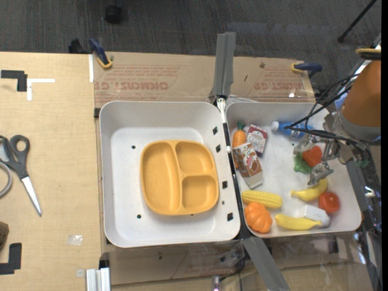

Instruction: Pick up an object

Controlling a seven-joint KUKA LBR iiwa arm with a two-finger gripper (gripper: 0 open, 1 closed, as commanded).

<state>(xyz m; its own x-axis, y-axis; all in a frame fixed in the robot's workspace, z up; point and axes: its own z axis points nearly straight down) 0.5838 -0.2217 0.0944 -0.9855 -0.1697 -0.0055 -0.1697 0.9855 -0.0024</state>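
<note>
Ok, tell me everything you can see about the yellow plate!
The plate is orange-yellow and looks like smooth plastic. It is a rounded square with a raised rim and three sections: one long one on the view's left, and two smaller ones stacked on the right. All three hold nothing. It lies flat, right side up, turned a little, in the middle of the left bin, resting on the bin's white floor. Nothing else touches it, and the gripper is over the other bin.

Arm [364, 99] cut off by frame edge at 3 o'clock. Claw [319, 170] partly covers a red-green item [309, 157], type unclear. Scissors [21, 168] at 9 o'clock partly cropped. Snack packet [247, 160] print too small to read.
</note>
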